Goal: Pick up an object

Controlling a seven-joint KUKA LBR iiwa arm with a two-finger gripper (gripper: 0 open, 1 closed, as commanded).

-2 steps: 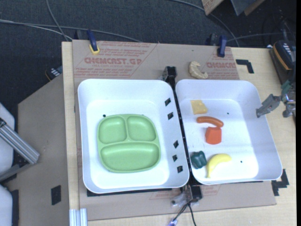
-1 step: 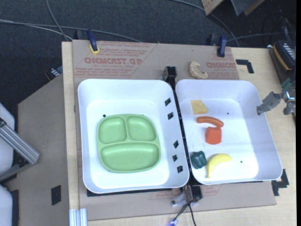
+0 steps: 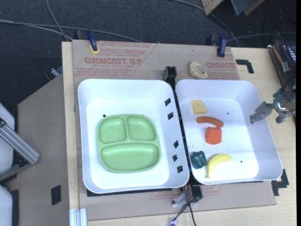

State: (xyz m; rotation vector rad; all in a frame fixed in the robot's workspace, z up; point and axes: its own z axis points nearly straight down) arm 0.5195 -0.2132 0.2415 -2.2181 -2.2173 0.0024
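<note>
**Gripper at the right rim, food pieces grouped in the right bin**

At the left of the frame, the left bin point(image 3: 89, 140) holds a green divided plate point(image 3: 128, 142) lying flat in its middle, with bare white floor all around it and the widest strip along the upper wall. Its right wall touches the left wall of the right bin point(image 3: 263, 140), with black clips along the shared edge.

In the right bin the objects sit toward the left half. A yellow cheese-like block point(image 3: 199, 107) lies uppermost, a sausage point(image 3: 209, 121) just below it, and an orange-red block point(image 3: 213, 135) just beneath the sausage. Lower down, a dark green pepper point(image 3: 198, 159) sits against the left wall, with a banana point(image 3: 217, 162) just beside it on the right. The right half of the bin floor is open.

Above the bin, on the cardboard, lies a beige curled piece point(image 3: 198, 70).

The gripper point(image 3: 268, 111) is at the right edge, over the right bin's right rim, well apart from the objects. Nothing shows between its fingers; how far they are spread cannot be told.
</note>
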